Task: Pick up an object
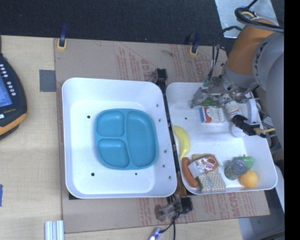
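**White bins, cluttered right side, arm low over the far end**

Black and orange, at the bench's left edge: a handheld pendant (2, 101). Next, the left bin (70, 134), carrying a blue sectioned plate (126, 138) at its middle. Across the shared rim, the right bin (270, 181). Against its left wall, a yellow banana (182, 140); toward its near-left corner, a sausage (188, 172) touching a picture card (204, 164) and a patterned packet (211, 182). At the near-right corner, a dark round can (235, 169), a green piece (246, 160) just behind, an orange (249, 179) just in front. Near the far edge, a small white carton (213, 115), directly beneath the gripper (210, 98). Cannot tell finger state; nothing seen clamped. Beside it, a small bottle (233, 109).
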Controlling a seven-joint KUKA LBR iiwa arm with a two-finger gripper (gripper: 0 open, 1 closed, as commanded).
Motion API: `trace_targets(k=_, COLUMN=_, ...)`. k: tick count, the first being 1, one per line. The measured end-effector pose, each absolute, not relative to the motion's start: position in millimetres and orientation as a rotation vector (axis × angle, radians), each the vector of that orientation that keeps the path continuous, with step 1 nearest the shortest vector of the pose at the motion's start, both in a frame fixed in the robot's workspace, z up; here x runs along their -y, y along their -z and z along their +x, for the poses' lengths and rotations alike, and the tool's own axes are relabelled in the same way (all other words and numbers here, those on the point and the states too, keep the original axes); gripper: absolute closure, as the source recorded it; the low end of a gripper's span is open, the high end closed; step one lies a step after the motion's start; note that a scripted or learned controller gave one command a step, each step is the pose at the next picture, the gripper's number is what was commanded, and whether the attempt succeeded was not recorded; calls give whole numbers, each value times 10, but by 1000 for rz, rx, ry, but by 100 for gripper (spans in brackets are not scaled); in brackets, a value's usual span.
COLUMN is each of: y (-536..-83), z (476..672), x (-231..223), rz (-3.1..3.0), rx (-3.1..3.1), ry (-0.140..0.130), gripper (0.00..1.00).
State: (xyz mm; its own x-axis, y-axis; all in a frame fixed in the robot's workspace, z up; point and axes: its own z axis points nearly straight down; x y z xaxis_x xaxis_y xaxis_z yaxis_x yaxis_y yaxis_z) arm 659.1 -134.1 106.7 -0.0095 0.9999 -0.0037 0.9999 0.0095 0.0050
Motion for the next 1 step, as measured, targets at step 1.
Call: trace_targets(k=1, y=-953, z=6584, x=1504, rz=2215, rx=-2223, ry=-4, gripper=0)
